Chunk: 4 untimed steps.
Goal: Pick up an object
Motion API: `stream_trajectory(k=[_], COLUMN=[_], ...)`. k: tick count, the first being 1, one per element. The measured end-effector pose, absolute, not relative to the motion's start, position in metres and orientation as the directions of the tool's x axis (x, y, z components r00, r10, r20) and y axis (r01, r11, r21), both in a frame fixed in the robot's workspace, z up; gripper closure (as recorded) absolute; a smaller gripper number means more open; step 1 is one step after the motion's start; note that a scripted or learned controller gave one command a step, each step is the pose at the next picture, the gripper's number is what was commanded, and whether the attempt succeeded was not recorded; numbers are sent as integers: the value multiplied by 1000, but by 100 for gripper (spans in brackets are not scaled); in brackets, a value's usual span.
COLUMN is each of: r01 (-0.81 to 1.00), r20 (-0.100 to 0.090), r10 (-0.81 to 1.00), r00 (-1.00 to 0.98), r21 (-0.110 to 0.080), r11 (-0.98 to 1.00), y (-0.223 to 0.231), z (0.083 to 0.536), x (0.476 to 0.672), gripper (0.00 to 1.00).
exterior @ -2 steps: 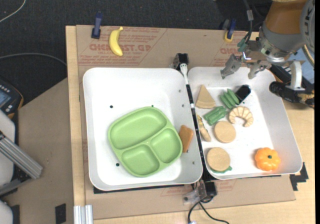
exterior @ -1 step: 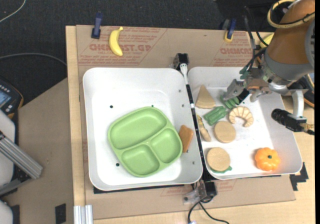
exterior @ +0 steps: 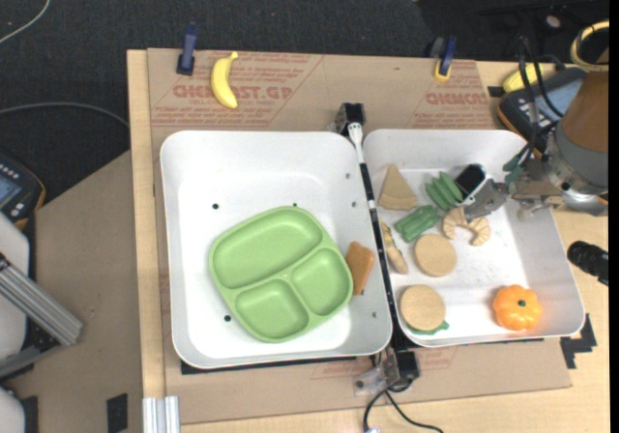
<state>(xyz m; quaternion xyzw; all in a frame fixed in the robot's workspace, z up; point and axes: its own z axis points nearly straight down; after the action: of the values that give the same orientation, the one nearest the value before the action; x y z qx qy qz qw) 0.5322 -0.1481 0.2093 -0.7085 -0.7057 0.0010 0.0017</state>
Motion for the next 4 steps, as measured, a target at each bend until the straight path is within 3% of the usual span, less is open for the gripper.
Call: stream_trajectory(k=[1,2,3,4], r01=[1000,1000,1000,1000], r20=[4,-11,5,-7], r10=[1000,1000,1000,1000], r00=[3,5,-2,-1], r21=[-10,17,-10,15], r11=[-3,-5,2,1], y=[-151,-223,-193,-201], z=[141,296,84,236], x=[475,480,481,481], gripper=[0,0,0,0])
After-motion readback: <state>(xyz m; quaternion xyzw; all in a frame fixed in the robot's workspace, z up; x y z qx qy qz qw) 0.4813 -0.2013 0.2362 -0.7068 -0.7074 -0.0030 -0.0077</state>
